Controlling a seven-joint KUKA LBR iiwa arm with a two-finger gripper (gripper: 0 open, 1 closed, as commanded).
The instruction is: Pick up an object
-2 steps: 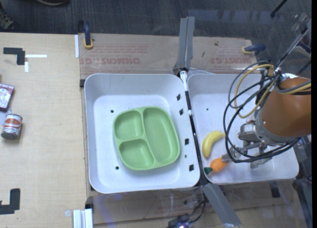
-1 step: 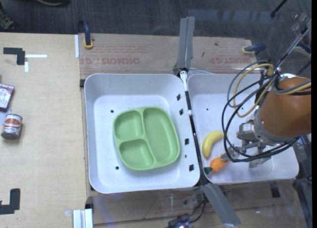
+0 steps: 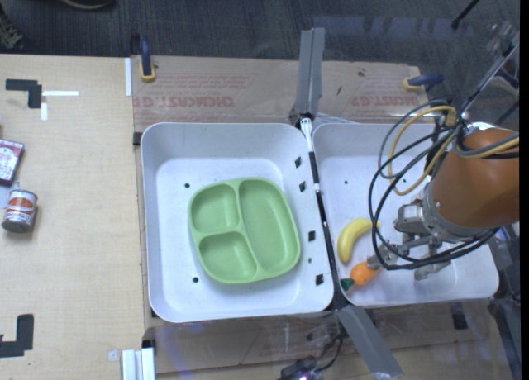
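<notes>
A yellow banana point(image 3: 353, 238) lies in the right bin point(image 3: 463, 287), near its left wall. Just below the banana sits a small orange piece with a green end, like a toy carrot point(image 3: 361, 273), in the bin's front left corner. My gripper point(image 3: 411, 248) hangs low over the right bin, just right of the banana and the carrot. The orange wrist band and looping cables cover most of it from above. I see nothing held in it.
The left bin point(image 3: 165, 205) holds a green three-compartment plate point(image 3: 245, 230). A can point(image 3: 19, 210) and a small packet point(image 3: 8, 160) lie on the bench at far left. Black and yellow cables point(image 3: 405, 147) loop over the back of the right bin.
</notes>
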